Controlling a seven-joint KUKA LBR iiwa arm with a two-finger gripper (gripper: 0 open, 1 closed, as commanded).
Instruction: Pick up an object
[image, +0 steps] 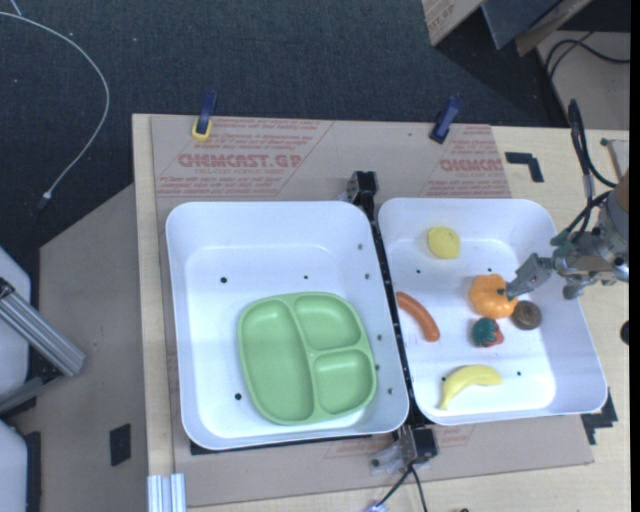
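Observation:
The right bin (570, 350) holds a yellow lemon (443, 241), an orange fruit (487, 296), a reddish sausage (418, 316), a small teal and red piece (487, 333), a brown round piece (527, 316) and a yellow banana (469, 381). My gripper (545, 288) reaches in over the bin's right side and stands open. Its left finger (522, 281) slants down to the right edge of the orange fruit. Its other finger (574, 288) is near the bin's right wall. The brown piece lies just below the gap. Nothing sits between the fingers.
The left bin (200, 250) holds a green three-compartment plate (305, 355). A black divider clamp (362, 186) sits between the bins at the back. Blue and yellow clips (204, 118) pin the cardboard sheet under the bins.

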